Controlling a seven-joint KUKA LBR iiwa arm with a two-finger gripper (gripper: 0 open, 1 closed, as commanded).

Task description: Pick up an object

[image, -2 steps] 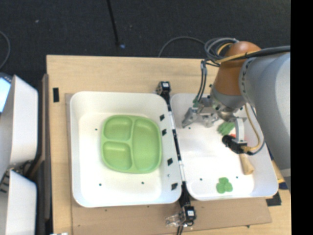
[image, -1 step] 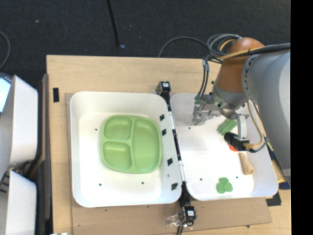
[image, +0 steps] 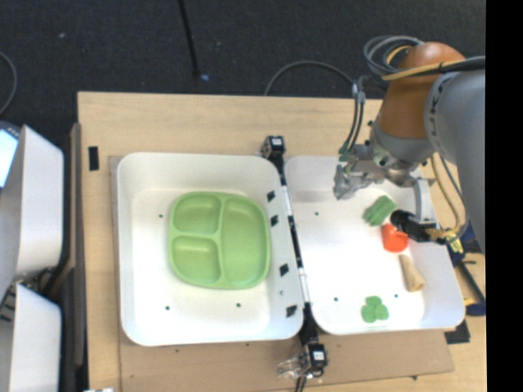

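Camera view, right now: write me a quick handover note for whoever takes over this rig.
Gripper: over the back part of the right bin, nothing visibly held; whether it is open or shut cannot be told.
Right bin: green block just right of the gripper, orange piece in front of that, tan wooden piece nearer the front, small green clover-shaped piece at the front.
Left bin: green divided plate in the middle.
Done: nothing picked up yet.
Left: grasp one object and lift it; the green block looks closest.
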